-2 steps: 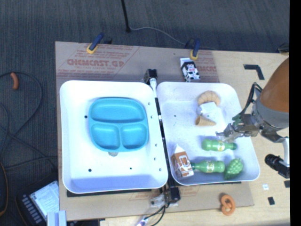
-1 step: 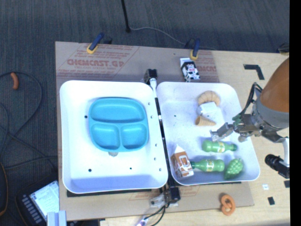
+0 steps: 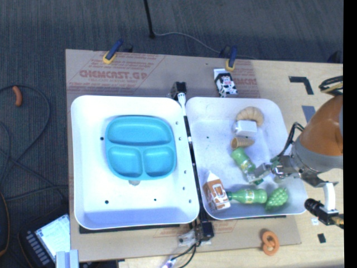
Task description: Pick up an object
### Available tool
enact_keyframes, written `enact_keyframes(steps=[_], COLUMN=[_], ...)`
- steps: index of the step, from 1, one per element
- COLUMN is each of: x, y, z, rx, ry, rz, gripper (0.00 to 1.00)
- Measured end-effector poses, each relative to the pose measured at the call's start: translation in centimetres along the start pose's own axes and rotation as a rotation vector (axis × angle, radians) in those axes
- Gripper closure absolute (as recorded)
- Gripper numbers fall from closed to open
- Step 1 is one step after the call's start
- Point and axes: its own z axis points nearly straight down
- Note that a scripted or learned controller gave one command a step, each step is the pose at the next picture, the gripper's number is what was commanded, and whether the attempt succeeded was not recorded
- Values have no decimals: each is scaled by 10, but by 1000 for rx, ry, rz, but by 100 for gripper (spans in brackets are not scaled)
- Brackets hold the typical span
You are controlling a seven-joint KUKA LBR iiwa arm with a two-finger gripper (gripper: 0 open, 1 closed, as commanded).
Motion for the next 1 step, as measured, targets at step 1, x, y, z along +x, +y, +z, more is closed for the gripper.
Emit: enact_keyframes(steps=[1], x=[46], y=[-1], z=[9], rx=[-5], ry=[-17], rz=[9], gripper=[0])
